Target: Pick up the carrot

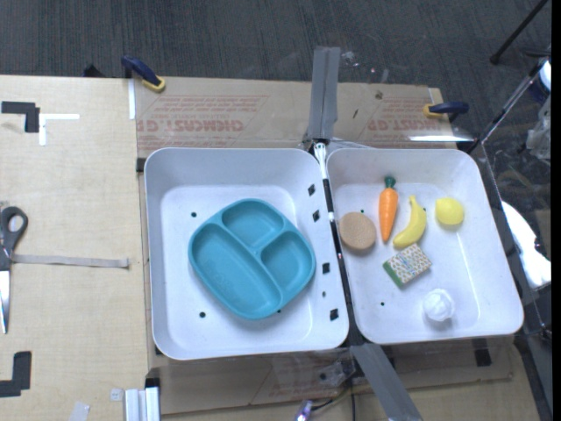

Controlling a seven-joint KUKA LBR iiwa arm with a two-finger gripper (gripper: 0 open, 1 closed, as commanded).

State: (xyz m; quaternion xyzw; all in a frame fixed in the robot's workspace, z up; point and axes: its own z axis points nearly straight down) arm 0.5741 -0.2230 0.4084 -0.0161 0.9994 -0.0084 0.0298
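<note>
Carrot: the orange plastic carrot with a green top (387, 212) is lying in the right shallow white bin (478, 279), green end pointing to the far wall.
Carrot's neighbours: it is being flanked by a round tan disc (357, 231), just beside it on the left, and a yellow banana (410, 224), just beside it on the right.
Gripper: its opening cannot be told, and the carrot is being touched by nothing but the bin floor.
Other contents: a yellow lemon (449, 211), a green-and-beige block (408, 265) and a white crumpled ball (437, 305) are lying apart.
Left shallow white bin (166, 235): a teal divided plate (252, 258) is being held.
</note>
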